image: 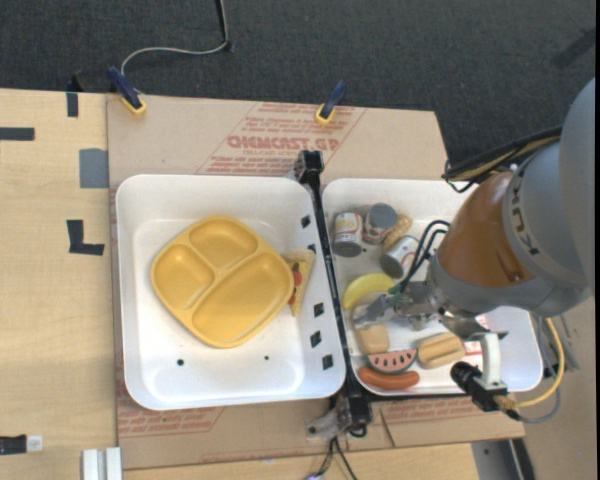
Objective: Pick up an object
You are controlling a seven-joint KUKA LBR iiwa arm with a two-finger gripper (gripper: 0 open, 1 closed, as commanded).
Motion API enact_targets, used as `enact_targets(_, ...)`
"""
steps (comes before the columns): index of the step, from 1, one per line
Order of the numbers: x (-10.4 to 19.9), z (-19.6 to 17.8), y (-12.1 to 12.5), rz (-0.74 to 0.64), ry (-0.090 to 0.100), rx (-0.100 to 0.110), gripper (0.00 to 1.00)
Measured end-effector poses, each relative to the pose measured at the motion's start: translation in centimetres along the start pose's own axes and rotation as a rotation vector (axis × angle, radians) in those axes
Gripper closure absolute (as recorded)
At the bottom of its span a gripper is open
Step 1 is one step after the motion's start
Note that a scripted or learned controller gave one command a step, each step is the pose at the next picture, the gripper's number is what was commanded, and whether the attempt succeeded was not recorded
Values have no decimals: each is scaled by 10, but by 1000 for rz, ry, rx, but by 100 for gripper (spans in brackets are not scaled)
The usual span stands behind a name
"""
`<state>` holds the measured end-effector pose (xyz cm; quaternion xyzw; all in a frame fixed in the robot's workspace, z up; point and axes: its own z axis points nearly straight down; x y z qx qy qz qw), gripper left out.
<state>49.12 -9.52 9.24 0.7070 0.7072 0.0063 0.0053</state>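
Note:
My gripper (382, 308) hangs low over the middle of the right bin (520, 368), reaching in from the right below the orange wrist band. It is right beside a yellow banana (368, 289), just below it. In front of it lie a tan bread piece (375, 339), a watermelon slice (393, 359), a hot dog (388, 378) and a bread roll (440, 350). Three small cans (347, 231) (381, 218) (398, 255) stand at the back of that bin. The arm hides the bin's right half.
The left bin (140, 368) holds a yellow divided plate (222, 280), and a small yellow-and-red item (300, 273) leans against its right wall. A black divider (325, 268) runs between the bins. Cardboard and two clamps (128, 93) (330, 108) lie behind.

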Motion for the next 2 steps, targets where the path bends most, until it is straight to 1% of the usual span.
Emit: enact_targets(2, -2, 0, 0, -3, 3, 1, 0)
